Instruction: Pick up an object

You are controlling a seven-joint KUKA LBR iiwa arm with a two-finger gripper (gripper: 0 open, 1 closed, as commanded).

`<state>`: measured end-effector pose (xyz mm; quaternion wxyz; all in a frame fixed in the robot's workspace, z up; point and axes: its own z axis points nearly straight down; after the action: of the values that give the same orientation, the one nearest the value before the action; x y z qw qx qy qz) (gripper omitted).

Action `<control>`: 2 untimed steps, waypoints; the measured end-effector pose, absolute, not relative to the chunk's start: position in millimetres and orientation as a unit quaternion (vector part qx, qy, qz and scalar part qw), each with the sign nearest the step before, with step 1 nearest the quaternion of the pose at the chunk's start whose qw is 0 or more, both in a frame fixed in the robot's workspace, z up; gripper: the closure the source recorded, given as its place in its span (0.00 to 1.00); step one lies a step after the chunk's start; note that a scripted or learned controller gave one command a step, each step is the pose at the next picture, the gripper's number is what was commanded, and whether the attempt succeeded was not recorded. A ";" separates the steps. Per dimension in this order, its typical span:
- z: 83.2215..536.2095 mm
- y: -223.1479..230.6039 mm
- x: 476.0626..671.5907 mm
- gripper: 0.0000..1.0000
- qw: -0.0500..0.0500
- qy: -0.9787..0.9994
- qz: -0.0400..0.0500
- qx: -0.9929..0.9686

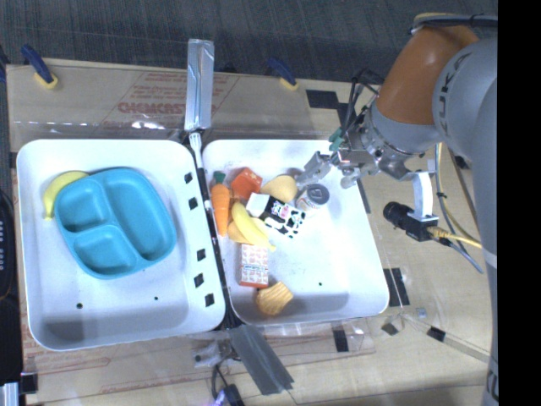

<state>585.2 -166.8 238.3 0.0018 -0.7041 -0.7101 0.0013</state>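
Toy food lies piled in the right bin [338,286]: an orange carrot [220,205], a red piece [245,181], a yellow banana [248,224], a black-and-white spotted carton [284,215], a pale round piece [282,187], a red-and-white box [254,266] and a ridged tan piece [274,298]. My gripper [319,176] hovers over the right bin's far right part, just right of the pile, beside a small grey round lid [316,195]. Nothing shows between its fingers.
The left bin [51,303] holds a blue divided plate [114,218] with a yellow banana [61,186] tucked at its far left edge. A metal bar [199,83] stands at the divide between the bins. A black cable fitting [410,218] sits right of the right bin.
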 end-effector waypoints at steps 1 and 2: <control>159.4 -129.7 562.5 0.00 0.003 -0.668 0.003 -0.744; 108.5 -121.2 547.2 0.00 -0.018 -0.702 -0.007 -0.712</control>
<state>547.2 -121.2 108.5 -0.0181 -0.7117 -0.7022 -0.0074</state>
